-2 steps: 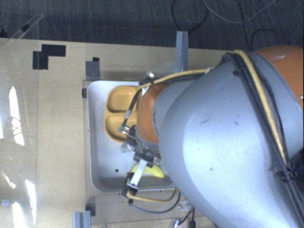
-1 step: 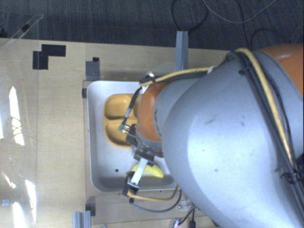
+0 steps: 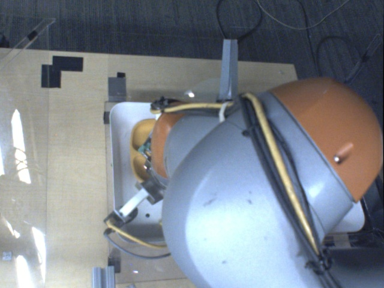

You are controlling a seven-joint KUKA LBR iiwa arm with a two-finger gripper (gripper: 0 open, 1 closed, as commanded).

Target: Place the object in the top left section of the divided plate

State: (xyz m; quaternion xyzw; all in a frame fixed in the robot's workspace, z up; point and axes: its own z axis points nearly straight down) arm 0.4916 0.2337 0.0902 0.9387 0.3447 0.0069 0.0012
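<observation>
The grey arm (image 3: 252, 209) is covering the white bin (image 3: 120, 161) and a yellow plate (image 3: 141, 138), hiding everything beneath it.

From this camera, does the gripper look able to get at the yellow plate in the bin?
Probably yes: the arm already hangs over the white bin, right by the yellow plate. Its bulk hides most of both, so I can't confirm.

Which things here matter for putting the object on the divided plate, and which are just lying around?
For the job:
- yellow plate, mostly hidden by the arm
- robot arm over the white bin

Just lying about:
- black markers on the bench
- cables on the floor
- grey post behind the bin
</observation>
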